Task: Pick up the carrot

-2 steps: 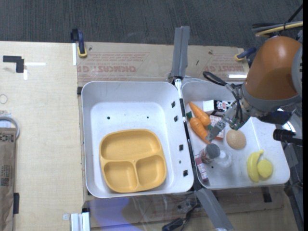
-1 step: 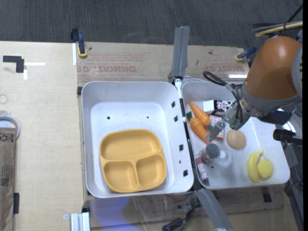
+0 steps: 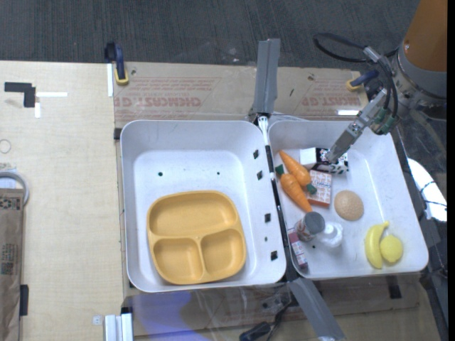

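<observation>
Here you see the slim two-finger gripper [image 3: 331, 155] low in the right white plastic bin [image 3: 407, 190], just right of two orange tapered carrots [image 3: 294, 179] lying side by side near its left wall. You cannot tell how its jaws stand. A yellow three-compartment tray [image 3: 195, 236] sits in the left bin [image 3: 135, 190].

An orange band [image 3: 430, 20] wraps the arm, above a grey metal wrist [image 3: 419, 84]. Black cables [image 3: 341, 47] loop off the wrist, with a small blue fitting near them. The tool [image 3: 331, 156] is 1 slim grey shaft ending in a dark tip.
</observation>
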Controlling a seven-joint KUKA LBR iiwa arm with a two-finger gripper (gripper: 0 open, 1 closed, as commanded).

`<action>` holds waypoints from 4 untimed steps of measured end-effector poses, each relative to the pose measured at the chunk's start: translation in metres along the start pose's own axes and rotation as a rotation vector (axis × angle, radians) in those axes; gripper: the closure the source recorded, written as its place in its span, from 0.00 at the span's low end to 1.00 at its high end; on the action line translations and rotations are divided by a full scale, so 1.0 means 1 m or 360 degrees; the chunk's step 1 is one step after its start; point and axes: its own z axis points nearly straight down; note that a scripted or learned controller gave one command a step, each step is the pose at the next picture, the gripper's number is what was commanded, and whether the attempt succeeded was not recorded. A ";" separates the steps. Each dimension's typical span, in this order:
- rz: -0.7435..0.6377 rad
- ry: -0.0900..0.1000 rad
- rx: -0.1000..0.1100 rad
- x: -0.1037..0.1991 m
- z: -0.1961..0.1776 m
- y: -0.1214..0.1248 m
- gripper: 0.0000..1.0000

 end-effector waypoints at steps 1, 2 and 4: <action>0.0095 0.0003 0.0002 0.021 0.111 0.002 0.00; 0.0435 -0.0001 0.0001 0.046 0.021 -0.023 0.00; 0.0650 0.0003 0.0005 0.032 0.120 -0.023 0.00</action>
